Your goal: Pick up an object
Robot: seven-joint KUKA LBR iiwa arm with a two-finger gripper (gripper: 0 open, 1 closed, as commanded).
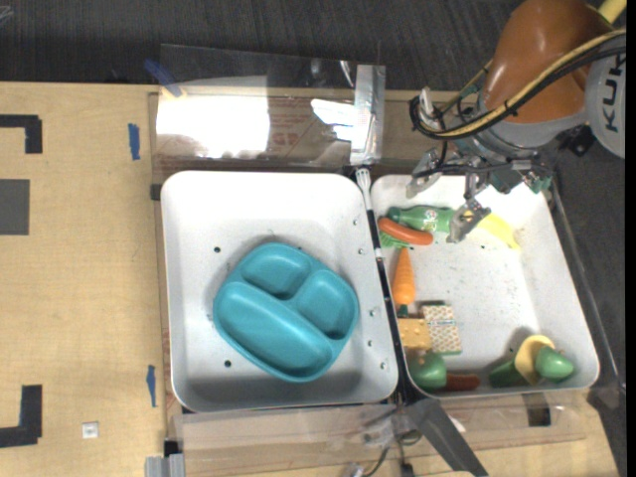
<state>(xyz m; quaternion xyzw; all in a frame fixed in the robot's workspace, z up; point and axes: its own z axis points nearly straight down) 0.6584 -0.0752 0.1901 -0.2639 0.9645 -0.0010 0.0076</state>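
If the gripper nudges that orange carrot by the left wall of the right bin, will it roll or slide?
The carrot looks rounded and tapered, so a sideways push would probably roll it in a curve. It lies near the bin wall, which may stop it. Its smooth, toy-like surface could slip on the white floor.

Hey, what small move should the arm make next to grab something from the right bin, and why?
Probably lower the gripper straight down and slightly left: it hovers at the far end of the right white bin, nothing visibly between its fingers, and the red-orange toy hot dog lies just to its left.
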